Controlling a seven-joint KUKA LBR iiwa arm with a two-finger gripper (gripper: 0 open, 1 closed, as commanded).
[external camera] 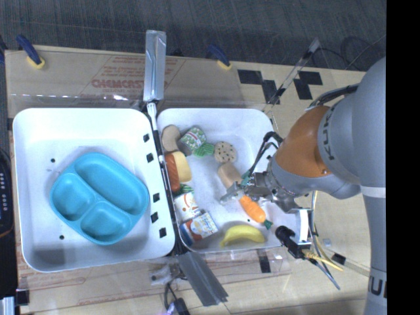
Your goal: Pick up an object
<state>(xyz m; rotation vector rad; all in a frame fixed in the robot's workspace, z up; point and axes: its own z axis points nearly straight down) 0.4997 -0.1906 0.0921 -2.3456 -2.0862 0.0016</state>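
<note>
The right bin (252, 120) holds several toy foods. An orange carrot (252, 210) lies near its right wall, with a yellow banana (243, 235) just below it. A beige block (228, 174) sits in the middle, and above it a spotted cookie (225, 151). A green-and-white can (193, 140) lies at the top. My gripper (237, 191) is low inside the right bin, between the beige block and the carrot and close to the carrot's upper end. The wrist hides what is directly beneath it.
A bun (177, 168), a brown roll (170, 136), a small bottle (188, 203) and a labelled tin (202, 225) line the right bin's left side. The left bin (33, 136) holds a blue divided tray (98, 197). A metal divider (154, 64) stands between the bins.
</note>
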